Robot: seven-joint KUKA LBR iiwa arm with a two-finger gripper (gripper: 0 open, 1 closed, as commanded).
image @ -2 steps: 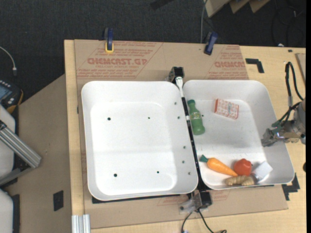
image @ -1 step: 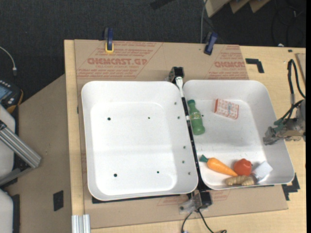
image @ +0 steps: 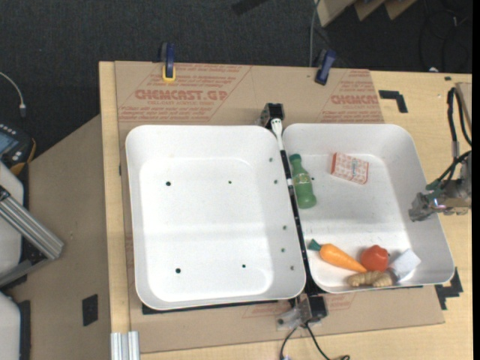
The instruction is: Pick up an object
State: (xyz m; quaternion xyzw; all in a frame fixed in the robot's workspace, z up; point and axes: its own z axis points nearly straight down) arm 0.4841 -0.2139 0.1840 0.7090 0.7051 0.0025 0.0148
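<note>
The right white bin [image: 390, 145] holds several objects. A green bottle [image: 302, 181] lies along its left wall. A small pink-and-white packet [image: 350, 169] rests toward the back. At the front lie an orange carrot [image: 337, 256], a red tomato [image: 376, 257], a tan ginger-like root [image: 370, 279] and a pale flat piece [image: 406, 263]. My gripper [image: 429, 203] shows as a small metallic part over the bin's right rim, apart from all of these objects.
The left white bin [image: 150, 223] lies beside the right one, with a black divider strip [image: 289, 193] between them. Both sit on a cardboard sheet [image: 225, 88] held by clamps [image: 168, 61] at the back. Cables [image: 454, 126] hang at the right.
</note>
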